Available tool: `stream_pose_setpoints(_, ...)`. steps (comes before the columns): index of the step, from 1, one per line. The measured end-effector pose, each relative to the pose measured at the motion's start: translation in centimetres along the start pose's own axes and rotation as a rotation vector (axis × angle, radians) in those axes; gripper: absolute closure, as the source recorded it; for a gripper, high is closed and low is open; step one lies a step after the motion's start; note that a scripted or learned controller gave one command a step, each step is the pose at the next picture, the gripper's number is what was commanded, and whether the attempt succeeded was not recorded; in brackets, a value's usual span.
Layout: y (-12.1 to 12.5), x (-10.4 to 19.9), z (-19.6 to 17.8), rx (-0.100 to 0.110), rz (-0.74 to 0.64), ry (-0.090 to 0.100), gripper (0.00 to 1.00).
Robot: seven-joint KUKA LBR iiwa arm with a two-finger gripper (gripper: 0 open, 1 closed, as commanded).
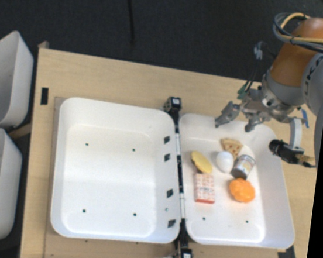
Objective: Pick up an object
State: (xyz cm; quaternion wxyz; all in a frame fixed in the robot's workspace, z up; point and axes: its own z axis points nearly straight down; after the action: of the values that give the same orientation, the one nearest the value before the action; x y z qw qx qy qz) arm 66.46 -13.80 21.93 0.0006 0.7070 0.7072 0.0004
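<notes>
**Claw spread above the right bin's far edge, five small things below it**

The wooden bench (42,139) carries two shallow white bins side by side. The left bin (109,169) shows bare white floor with a few dark dots. The right bin (255,226) holds all the small things, grouped in its middle.

The grey arm (316,75) comes in from the right, its orange band (295,54) high at the upper right, the wrist turned downward and toward the left. The claw (239,121) hangs over the far rim of the right bin with its two fingers spread apart and nothing between them. It stands apart from the objects, just beyond the nearest one.

The objects, by size:
- An orange, round fruit-like piece (241,190) lies nearest the right side of the group.
- A small red-and-white box (204,189) lies flat, its long axis running from the far side to the near side of the bin. Its printing is too small to read.
- A yellow oblong piece (201,162) lies slantwise, its long axis pointing from upper left to lower right.
- A small can (243,165) lies tilted, its label unreadable, touching the orange piece.
- A white egg-shaped thing (224,161) sits just beside the can.
- A tan wedge (231,145) lies farthest back, closest to the claw.
</notes>
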Motion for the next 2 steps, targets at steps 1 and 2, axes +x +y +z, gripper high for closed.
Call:
stream_pose_setpoints(1,-1.0,1.6,10.6,0.005,-0.003,0.0,0.0)
stream_pose_setpoints(2,-3.9,5.5,1.2,-0.005,-0.005,0.001,0.0)
